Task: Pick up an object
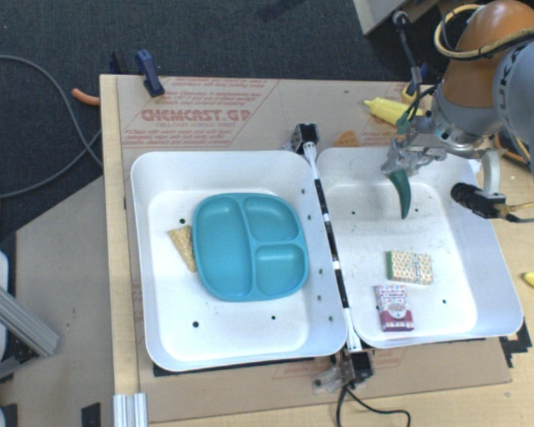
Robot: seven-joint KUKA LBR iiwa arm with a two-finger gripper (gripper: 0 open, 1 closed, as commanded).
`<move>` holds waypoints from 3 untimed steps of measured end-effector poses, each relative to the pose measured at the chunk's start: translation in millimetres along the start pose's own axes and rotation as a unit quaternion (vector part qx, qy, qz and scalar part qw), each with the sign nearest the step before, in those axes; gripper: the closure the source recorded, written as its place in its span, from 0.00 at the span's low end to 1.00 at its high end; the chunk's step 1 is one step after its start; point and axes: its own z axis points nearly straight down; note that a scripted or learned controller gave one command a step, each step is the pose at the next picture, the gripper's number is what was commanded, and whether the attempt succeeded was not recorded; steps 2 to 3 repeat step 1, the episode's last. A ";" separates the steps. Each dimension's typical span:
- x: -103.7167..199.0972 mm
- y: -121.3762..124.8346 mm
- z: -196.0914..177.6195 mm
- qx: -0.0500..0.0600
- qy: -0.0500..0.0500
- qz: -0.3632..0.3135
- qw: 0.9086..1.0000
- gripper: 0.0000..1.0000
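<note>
Gripper [416,154] at 12 o'clock over the right bin [467,314], fingers clamped on 1 dark green object [400,190] dangling above the floor. At 6 o'clock in that bin, a green-patterned packet [409,267] and, just below, a red-and-white packet [393,308]. In the left bin [160,327], centred, a teal 3-compartment plate [249,245], overlapping a tan cracker [183,245] at 9 o'clock.

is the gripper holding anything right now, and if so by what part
Nothing visibly held. The gripper hangs over the right bin, apart from the green sponge and red packet.
</note>
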 end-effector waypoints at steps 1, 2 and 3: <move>76.0 -21.3 -40.4 0.001 0.001 -0.001 1.000 1.00; 76.0 -21.3 -40.4 0.001 0.001 -0.001 1.000 1.00; 76.0 -21.3 -40.4 0.001 0.001 -0.001 1.000 1.00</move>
